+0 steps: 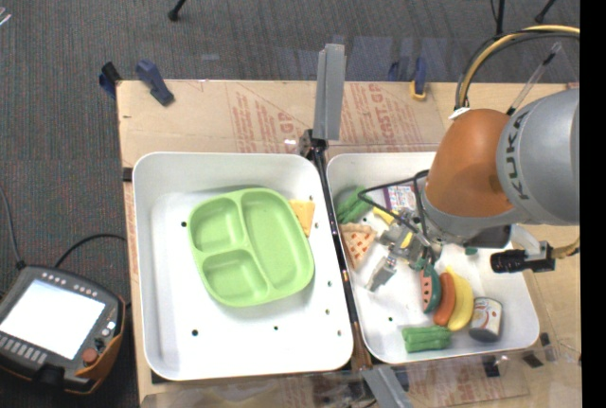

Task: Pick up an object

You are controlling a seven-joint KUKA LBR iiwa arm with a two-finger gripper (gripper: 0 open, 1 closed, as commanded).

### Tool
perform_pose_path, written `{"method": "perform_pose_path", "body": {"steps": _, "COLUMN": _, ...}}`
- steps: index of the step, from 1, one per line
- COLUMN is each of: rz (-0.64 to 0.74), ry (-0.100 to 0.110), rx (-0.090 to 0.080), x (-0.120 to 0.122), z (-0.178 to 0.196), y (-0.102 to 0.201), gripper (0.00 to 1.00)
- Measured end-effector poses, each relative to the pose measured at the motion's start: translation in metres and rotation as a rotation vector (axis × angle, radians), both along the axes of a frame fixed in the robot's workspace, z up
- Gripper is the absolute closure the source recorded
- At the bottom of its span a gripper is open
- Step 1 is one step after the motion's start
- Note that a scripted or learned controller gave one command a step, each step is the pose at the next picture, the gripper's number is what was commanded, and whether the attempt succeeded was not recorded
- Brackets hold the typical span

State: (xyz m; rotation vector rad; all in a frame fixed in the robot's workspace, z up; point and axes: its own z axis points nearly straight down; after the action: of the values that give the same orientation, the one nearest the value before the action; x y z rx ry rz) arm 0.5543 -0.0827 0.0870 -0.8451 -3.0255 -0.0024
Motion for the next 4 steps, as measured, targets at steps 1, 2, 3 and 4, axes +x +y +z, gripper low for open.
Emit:
{"method": "perform_pose_path", "body": {"steps": 1, "rz": -0.054, "ry": -0.001, "rx": -0.001, "x": 0.059, "z": 0.001, "y": 0.001, "gripper": 0.0}}
{"method": "perform_pose_path", "body": {"steps": 2, "rz": -0.048, "ry": -0.002, "rx": -0.001, "x": 0.06, "z": 0.011, "y": 0.003, "gripper": 1.0}}
{"method": "perform_pose_path", "body": {"steps": 3, "rz": -0.047, "ry": 0.0, "rx": -0.001, "x": 0.06, "z": 0.01, "y": 0.003, "gripper": 0.0}}
{"method": "perform_pose_path", "body": {"steps": 4, "rz": -0.08, "ry": 0.004, "rx": -0.001, "x": -0.011, "z": -0.001, "y": -0.019, "gripper": 0.0}}
